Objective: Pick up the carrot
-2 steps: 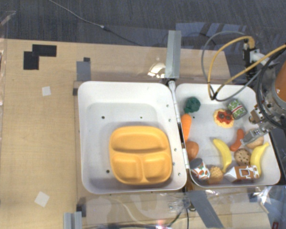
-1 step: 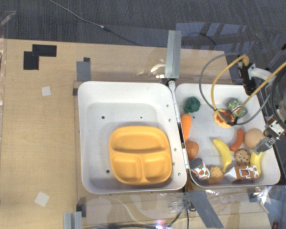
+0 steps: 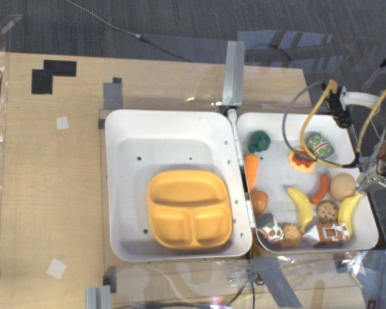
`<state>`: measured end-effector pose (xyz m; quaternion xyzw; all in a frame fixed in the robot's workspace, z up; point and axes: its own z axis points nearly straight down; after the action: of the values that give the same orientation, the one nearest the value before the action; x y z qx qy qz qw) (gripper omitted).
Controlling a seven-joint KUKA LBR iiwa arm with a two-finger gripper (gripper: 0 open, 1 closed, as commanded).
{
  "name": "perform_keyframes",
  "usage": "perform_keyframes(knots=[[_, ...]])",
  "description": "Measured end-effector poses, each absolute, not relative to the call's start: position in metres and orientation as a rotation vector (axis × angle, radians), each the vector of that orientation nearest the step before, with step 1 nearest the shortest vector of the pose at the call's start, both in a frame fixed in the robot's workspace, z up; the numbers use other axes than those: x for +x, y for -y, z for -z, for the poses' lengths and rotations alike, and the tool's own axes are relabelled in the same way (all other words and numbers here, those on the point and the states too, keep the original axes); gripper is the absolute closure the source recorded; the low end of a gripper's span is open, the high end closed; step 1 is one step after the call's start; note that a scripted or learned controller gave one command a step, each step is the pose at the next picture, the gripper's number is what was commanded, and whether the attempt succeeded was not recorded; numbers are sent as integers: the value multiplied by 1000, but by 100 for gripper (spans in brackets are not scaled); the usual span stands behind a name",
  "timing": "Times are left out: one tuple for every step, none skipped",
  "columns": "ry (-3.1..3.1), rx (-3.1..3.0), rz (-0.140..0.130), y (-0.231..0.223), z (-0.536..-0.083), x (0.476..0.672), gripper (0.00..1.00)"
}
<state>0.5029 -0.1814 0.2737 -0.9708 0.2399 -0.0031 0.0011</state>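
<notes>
Tan wooden bench (image 3: 45, 198) on dark grey carpet, two white bins side by side, yellow divided tray (image 3: 189, 208) lay in left bin (image 3: 125, 140), carrot (image 3: 251, 169) rested against right bin's (image 3: 276, 122) left wall amid toy food, bananas (image 3: 301, 206) nearby, gripper (image 3: 381, 166) sat at right edge, its state impossible to tell.

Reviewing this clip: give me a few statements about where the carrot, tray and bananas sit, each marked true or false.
1. The carrot lies in the right bin, against its left wall. True.
2. The yellow tray shares a bin with the carrot. False: it sits alone in the left bin.
3. Two bananas lie in the right bin. True.
4. The carrot rests on the yellow tray. False: it lies on the floor of the right bin.
5. A green broccoli piece lies just beyond the carrot's top end. True.
</notes>
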Motion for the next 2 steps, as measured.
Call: perform_keyframes(knots=[[-746,-3046,19,180,-285,505,100],[-482,-3101,2,205,-217,497,100]])
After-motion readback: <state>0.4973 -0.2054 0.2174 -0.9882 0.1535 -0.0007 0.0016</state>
